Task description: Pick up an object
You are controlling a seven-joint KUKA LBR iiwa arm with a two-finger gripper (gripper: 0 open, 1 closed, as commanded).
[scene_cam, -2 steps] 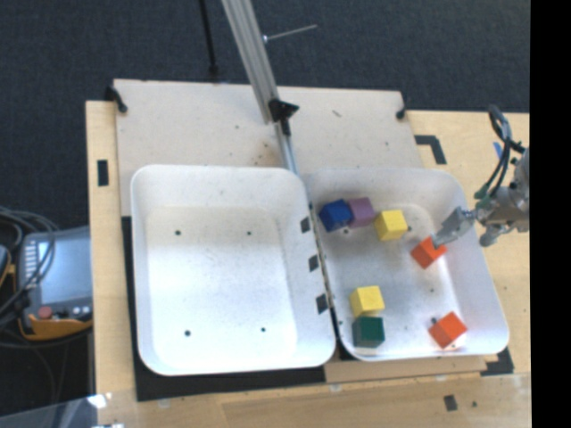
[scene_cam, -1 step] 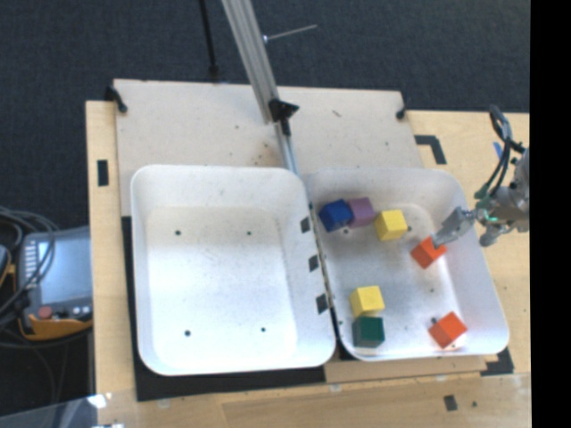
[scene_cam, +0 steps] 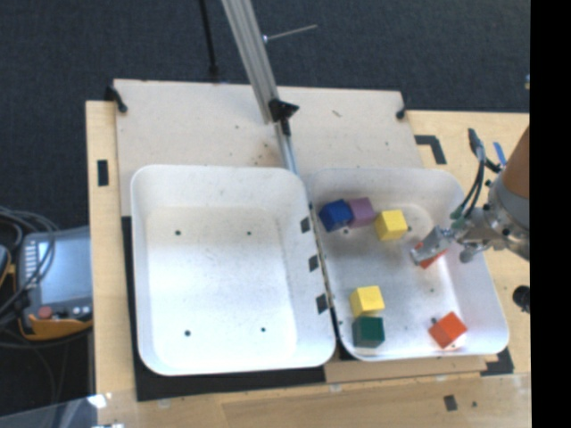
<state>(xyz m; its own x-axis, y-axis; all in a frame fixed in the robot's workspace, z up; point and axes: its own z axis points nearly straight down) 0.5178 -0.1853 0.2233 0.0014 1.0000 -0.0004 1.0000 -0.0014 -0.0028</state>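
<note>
Orange block (scene_cam: 448, 330) lies below pincer (scene_cam: 428, 251).

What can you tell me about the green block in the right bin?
The green block is a small, dark green cube with a matte look, sitting flat on the floor of the right bin, near its front-left corner. A yellow block sits directly behind it, touching or nearly so. The gripper is well away from it.

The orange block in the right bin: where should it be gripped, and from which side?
Grip the orange block from above, across its two flat sides away from the bin wall. It sits turned near the corner, apart from other blocks, so its top is free.
</note>
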